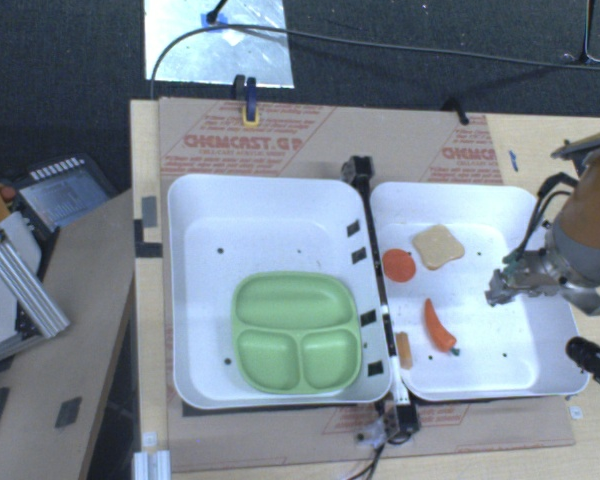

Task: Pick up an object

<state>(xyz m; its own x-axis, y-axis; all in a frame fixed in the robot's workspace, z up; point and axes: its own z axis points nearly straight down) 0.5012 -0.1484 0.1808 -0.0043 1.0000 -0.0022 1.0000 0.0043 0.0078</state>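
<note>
Nearest the lens, a small tan stick (404, 349) by the divider in the right bin (480, 380). Beside it, an orange pepper (439, 327); farther back, a red disc (399, 265) and a slice of bread (438, 246). Over in the left bin (195, 208), a green divided plate (296, 330). Above the right bin's right side, the gripper (504, 286), clear of all items; fingers too blurred to tell open from closed.

Green divided tray (295, 330) in left bin (195, 268); perhaps a metal sheet (218, 26) beyond.
</note>
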